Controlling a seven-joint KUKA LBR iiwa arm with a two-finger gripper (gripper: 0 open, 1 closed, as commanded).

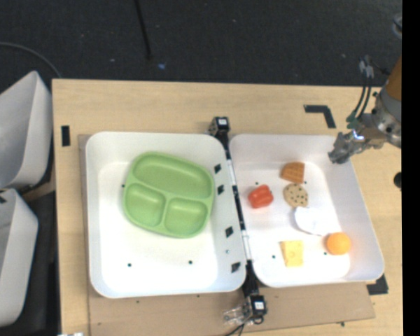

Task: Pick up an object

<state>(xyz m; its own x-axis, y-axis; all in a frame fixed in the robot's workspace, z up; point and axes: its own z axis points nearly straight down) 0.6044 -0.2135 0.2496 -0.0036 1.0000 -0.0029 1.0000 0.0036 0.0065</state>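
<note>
Camera view findings: two white bins sit side by side on the table (161,107). The left bin (105,257) holds a green divided plate (169,194), lying flat. The right bin (353,201) holds the candidate objects: a red piece (261,197) near its left-centre, a brown wedge (293,171) above a speckled cookie (296,195), a white disc (310,221) just below the cookie, a yellow block (291,253) toward the lower edge, and an orange ball (338,243) at lower right, just beside the disc.

Handling assessment: all items look like small toy foods, judged light and rigid. The red piece and the yellow block stand apart from their neighbours, so either offers clean flanks for a pinch across the narrow width. The ball is likely to roll out of a poor pinch and wants a centred grip. The disc and cookie lie flat and offer little edge to take.

Arm pose: the arm enters from the right edge of the frame, upper half. The hand (341,149) sits at the upper right corner of the right bin, over its rim, well apart from every object. Whether it is apart or together cannot be told at this size. Nothing is seen in it. No object is yet picked up.
</note>
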